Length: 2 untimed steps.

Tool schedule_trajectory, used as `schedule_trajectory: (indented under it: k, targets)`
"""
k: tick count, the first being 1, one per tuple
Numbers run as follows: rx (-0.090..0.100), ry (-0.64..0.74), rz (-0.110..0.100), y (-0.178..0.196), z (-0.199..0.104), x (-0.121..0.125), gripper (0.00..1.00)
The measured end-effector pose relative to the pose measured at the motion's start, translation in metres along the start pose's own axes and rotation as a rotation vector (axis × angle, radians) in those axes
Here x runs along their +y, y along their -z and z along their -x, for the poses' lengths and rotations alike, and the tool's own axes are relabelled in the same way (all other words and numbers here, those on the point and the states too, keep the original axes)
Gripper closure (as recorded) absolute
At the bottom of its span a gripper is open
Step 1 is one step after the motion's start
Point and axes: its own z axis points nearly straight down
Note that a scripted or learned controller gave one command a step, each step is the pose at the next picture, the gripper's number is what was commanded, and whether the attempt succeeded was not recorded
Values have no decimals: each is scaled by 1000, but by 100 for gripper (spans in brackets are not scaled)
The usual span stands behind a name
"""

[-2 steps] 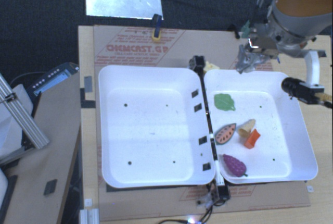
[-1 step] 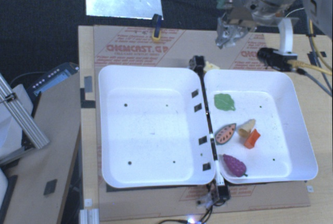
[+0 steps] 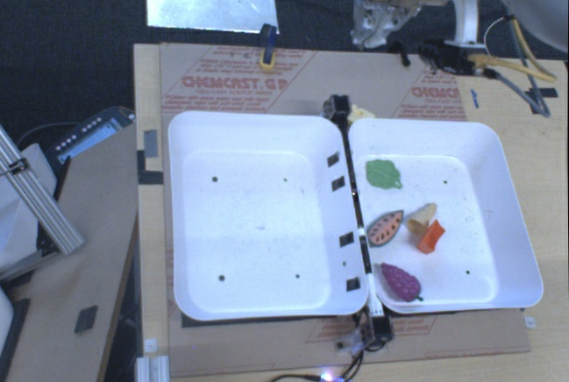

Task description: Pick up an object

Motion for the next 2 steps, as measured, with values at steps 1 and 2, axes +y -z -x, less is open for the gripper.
schedule_trajectory:
  k: [1, 2]
  targets:
    - [7, 8, 8, 121, -102, -23, 100]
    - [-4, -8, -22, -22, -64, -67, 100]
